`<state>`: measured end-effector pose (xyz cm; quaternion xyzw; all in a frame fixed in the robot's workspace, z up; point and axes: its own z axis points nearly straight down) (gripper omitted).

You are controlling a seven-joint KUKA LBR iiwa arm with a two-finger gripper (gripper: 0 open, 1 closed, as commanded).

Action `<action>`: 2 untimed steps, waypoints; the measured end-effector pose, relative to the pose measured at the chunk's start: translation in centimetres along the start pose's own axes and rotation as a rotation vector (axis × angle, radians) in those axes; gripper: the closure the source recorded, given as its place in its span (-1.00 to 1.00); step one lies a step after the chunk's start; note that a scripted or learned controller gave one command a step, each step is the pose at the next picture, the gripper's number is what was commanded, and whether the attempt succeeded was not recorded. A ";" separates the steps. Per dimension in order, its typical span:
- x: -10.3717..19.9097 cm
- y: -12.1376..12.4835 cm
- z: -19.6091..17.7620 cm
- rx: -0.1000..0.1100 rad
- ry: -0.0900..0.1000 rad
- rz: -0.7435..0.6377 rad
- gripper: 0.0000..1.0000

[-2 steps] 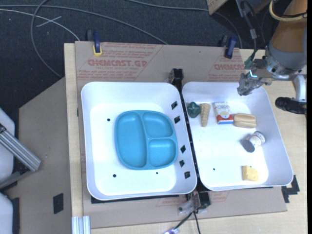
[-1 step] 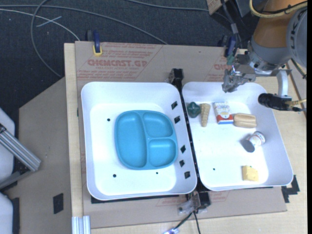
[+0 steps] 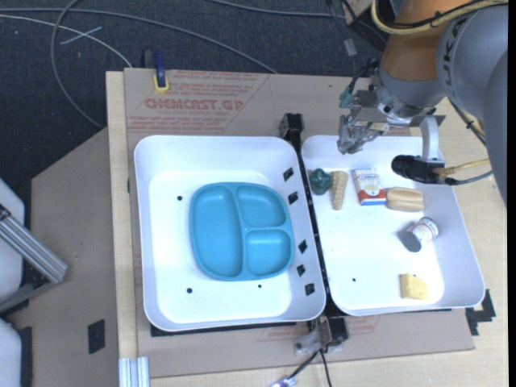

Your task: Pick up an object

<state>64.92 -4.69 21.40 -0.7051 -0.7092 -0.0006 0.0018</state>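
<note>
A blue clamp grips the far edge of the brown board at about eleven o'clock from the left bin; loose cables trail across the dark floor beyond it. Inside that left bin a blue divided plate lies flat near the centre, three compartments facing up; black clips run down the seam where the two bins meet.

In the right bin, a small dark green object sits at its nine o'clock edge, just beside a pale cone-shaped item; at three o'clock from the cone lies a red and white carton, and touching or nearly touching that carton's right side is a tan bread-like roll; a small grey and white can lies tipped on its side at five o'clock from the roll; a yellow cheese-like block rests near the bin's six o'clock rim, well apart from the others.

The gripper hangs over the right bin's far rim at about twelve o'clock from the cone, its fingers pointing down and close together with nothing seen between them; whether they touch cannot be told; the grey arm with its orange band reaches in from two o'clock.
</note>
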 end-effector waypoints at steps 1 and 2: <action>5.7 0.6 0.3 -0.002 -0.001 -0.001 1.00; 11.3 0.3 0.9 0.001 -0.001 0.000 1.00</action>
